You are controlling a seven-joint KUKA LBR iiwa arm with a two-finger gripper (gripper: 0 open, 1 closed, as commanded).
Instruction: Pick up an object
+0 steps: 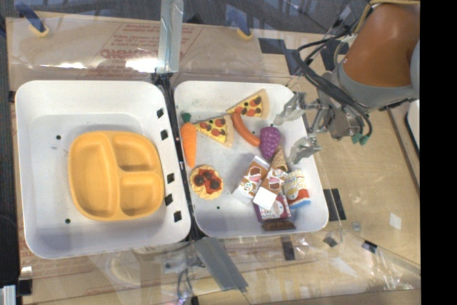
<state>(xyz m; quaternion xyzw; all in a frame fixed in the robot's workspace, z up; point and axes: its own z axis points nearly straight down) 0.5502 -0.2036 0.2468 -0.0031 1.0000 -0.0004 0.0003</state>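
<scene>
On the tabletop, a yellow divided tray (114, 173) fills the left bin (28, 153). The right bin (214, 221) holds one carrot (188, 143), one round tart (206, 181), two pizza slices (215, 129), one sausage (244, 128), one bunch of grapes (269, 141) and a heap of packets (273, 189). At its right rim the tool (298, 128) hangs spread wide, holding nothing: the approach stage, with descent onto the grapes seemingly next.

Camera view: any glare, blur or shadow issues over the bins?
Camera view: sharp overall. Glare streaks on the clear sheet behind the bins, with bluish reflections along its far edge. Left bin is evenly lit, with a soft shadow around the yellow tray. Right bin: toy food casts short, faint shadows. Gripper is slightly soft; its metal fingers catch highlights.
</scene>
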